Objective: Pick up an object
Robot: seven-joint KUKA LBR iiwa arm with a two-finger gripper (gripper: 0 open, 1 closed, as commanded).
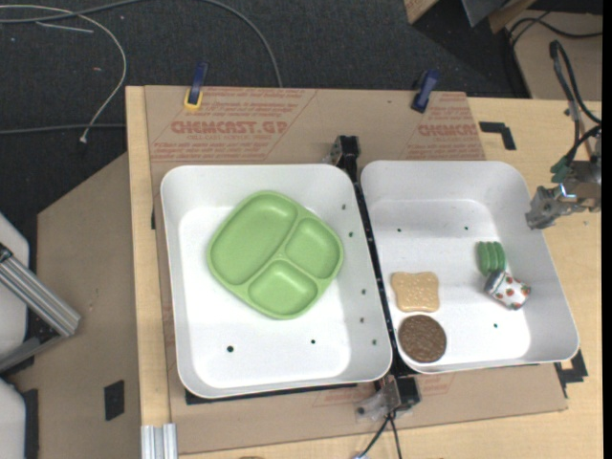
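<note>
The bench (316, 103) is a tan board carrying red printed lettering, held at its far edge by two blue clamps (197, 82). Two shallow white bins sit side by side on it, touching along their inner walls. The left bin (191, 352) holds one green sectioned plate (275, 252), three compartments, lying flat near the bin's centre and turned at an angle to the walls. The right bin (449, 185) holds four small items grouped toward its near half: a round brown patty (422, 338) against the near wall; a tan slice of toast (416, 291) just behind and touching it; a green ridged piece (491, 255) nearer the right wall; and a small white object with red spots (509, 291) just beside the green piece, on its near side. The gripper (553, 202) sits at the right bin's far right rim, apart from all four items. Finger opening: cannot be determined.
</note>
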